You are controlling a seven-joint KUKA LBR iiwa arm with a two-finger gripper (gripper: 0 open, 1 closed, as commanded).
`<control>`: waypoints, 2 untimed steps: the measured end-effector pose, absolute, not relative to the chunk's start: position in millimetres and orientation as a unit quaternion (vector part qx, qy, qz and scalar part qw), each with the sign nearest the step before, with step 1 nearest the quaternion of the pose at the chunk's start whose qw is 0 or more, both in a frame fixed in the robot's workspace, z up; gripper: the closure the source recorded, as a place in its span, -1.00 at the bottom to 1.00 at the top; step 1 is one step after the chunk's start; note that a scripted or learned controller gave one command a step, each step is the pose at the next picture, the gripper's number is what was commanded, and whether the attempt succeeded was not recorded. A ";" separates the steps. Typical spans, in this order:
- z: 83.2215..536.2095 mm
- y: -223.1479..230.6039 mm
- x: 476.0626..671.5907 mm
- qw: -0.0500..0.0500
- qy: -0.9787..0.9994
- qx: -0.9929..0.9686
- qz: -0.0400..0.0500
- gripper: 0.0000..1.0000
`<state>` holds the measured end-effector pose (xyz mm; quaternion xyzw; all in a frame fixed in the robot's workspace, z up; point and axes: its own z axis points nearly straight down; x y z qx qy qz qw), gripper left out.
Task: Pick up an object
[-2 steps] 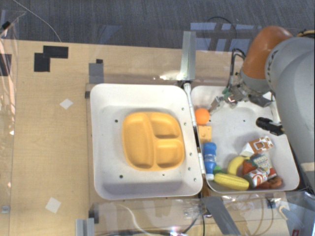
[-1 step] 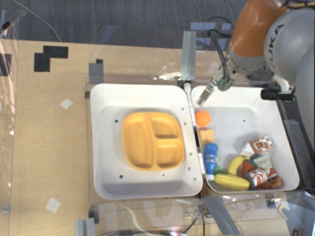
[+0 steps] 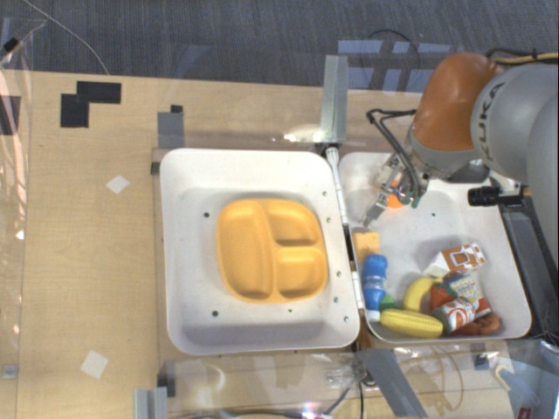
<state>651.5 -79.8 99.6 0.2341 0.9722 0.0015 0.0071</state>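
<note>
Arm: the grey arm with its orange band enters from the right of the camera view and bends down over the upper part of the right bin.
Gripper: the gripper hangs low over the upper left area of the right bin, fingers pointing down and to the left.
Gripper state: it cannot be told whether the gripper is released, clenched or grasping anything; a small orange patch shows just beside the fingertips, and whether it is an object or part of the tool cannot be told.
Right bin: the right bin is white and shallow, with its contents gathered along the lower edge and lower right corner.
Objects for picking: a tan block lies near the left wall, below the gripper and apart from it; a blue and white bottle lies just below the block; a corn cob lies along the lower wall; a banana lies above the cob; small printed packets and cans are piled at the lower right.
Left bin: the left bin is white and holds a yellow divided tray at its centre.
Bench: the wooden bench carries both bins side by side, touching along a metal divider.
</note>
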 end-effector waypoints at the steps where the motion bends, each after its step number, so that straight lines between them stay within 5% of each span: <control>1: 88.2 -92.7 641.1 0.005 0.941 0.338 0.001 -1.00; 2: 88.1 -94.0 657.4 0.000 0.963 0.270 -0.001 -1.00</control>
